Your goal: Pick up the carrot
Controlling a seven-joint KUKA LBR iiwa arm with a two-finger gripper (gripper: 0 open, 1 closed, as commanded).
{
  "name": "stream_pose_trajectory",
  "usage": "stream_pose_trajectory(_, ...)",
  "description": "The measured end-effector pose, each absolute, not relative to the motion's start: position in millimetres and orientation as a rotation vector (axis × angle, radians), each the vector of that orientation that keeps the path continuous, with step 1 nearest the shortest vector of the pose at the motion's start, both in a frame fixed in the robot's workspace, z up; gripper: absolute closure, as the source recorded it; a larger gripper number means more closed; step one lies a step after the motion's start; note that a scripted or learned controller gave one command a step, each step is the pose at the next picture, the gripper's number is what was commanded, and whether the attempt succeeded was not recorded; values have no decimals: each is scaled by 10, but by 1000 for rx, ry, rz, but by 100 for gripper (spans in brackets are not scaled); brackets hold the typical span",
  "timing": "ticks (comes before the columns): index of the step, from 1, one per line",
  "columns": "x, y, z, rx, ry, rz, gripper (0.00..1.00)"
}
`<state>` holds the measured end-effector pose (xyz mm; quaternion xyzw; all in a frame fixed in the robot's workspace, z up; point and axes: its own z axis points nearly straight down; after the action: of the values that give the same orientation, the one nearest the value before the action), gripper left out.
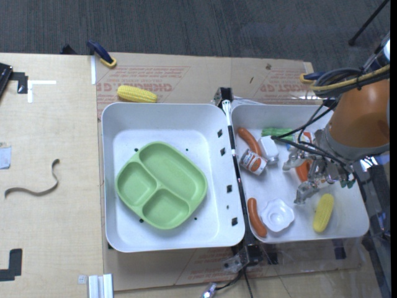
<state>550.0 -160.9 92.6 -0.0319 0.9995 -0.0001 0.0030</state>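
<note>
Green plastic is seen first at the left: a divided plate (162, 185) lies flat in the left bin (118, 228), likely as a set-down spot. An ear of corn (137, 93) is left on the cardboard beyond that bin, on the table (43, 135). In the right bin (347, 228) the food is scattered loose: a sausage (248, 140) at the far left, a small can (252, 162) beside it, another sausage (256, 216) near the front, a white cup (277, 215), and a second corn ear (322, 212). The carrot (302, 168) is judged to be the orange piece at mid-bin, partly hidden by the pincer (308, 185), which hangs directly over it. Whether the pincer is spread or closed cannot be told, and no hold on the carrot can be confirmed.
</note>
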Motion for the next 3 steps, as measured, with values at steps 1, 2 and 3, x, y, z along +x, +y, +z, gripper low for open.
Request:
stream_pose_trajectory(1, 4937, -1033, 943, -461, 3105, 2, 0)
stream_pose_trajectory(2, 5349, -1671, 936, -629, 3072, -2, 0)
stream_pose_trajectory(3, 4956, -1105, 916, -43, 3140, 1, 0)
